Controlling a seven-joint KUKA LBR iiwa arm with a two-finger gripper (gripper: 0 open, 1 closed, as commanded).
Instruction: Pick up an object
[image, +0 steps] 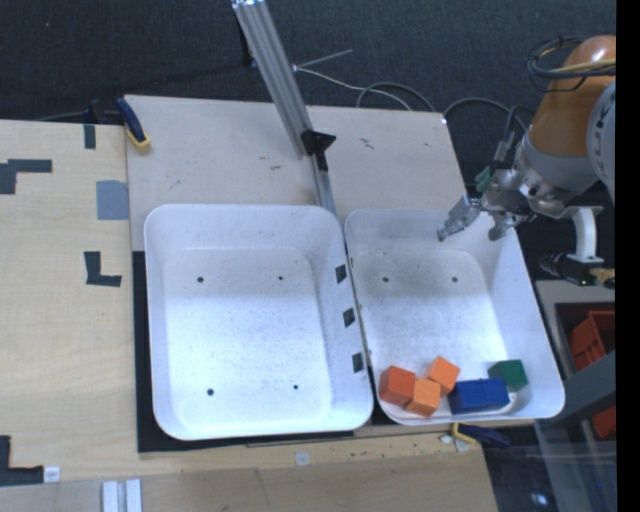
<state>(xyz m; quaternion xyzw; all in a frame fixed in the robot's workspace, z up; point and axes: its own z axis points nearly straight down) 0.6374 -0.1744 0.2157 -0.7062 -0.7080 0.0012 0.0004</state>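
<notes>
Arm: grey with an orange band, reaching in from the upper right of the frame.
Gripper (470, 222): hovers over the upper right corner of the right bin (520, 290), its two fingers spread apart with nothing between them.
Objects: a cluster lies along the lower edge of the right bin, well apart from the gripper.
Orange blocks: one (398, 383) at the left of the cluster, a second (444, 372) just up and right of it, a third (425, 396) below, touching or nearly so.
Blue block (478, 395): just right of the orange ones.
Green block (511, 374): at the blue block's upper right.
Left bin (170, 300): centre of frame, beside the right bin.
</notes>
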